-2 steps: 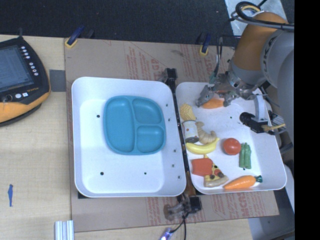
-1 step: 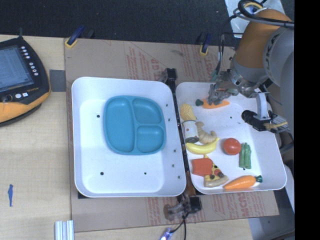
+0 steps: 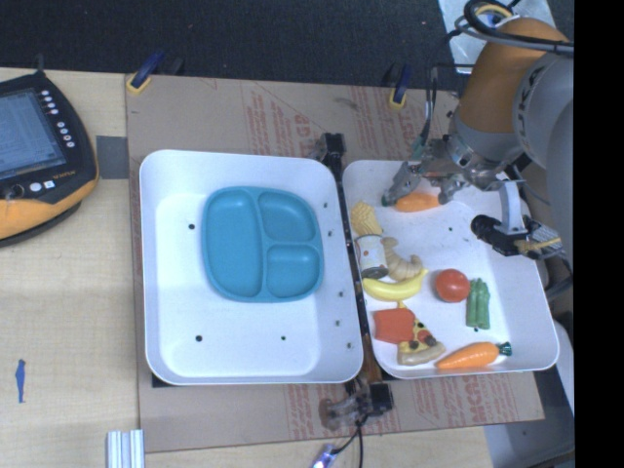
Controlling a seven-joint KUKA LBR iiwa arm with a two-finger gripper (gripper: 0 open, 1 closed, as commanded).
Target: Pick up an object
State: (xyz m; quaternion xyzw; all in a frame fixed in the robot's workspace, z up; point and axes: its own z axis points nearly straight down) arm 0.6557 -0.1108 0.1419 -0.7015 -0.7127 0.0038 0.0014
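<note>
Orange toy piece (image 3: pixel 419 203) lies between end effector (image 3: pixel 421 189) fingers.

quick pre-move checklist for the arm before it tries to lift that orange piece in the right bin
1. Gripper over the right white bin: ok.
2. Fingers straddle the small orange food piece at the bin's top edge: ok, one tip each side.
3. Piece actually clamped: cannot tell.
4. Neighbours clear of the piece: ok, yellow corn-like toy and red tomato lie apart from it.
5. Room against the bin's far wall: cannot tell, the piece sits close to it.
6. Blue divided plate in the left white bin out of the way: ok.
</note>
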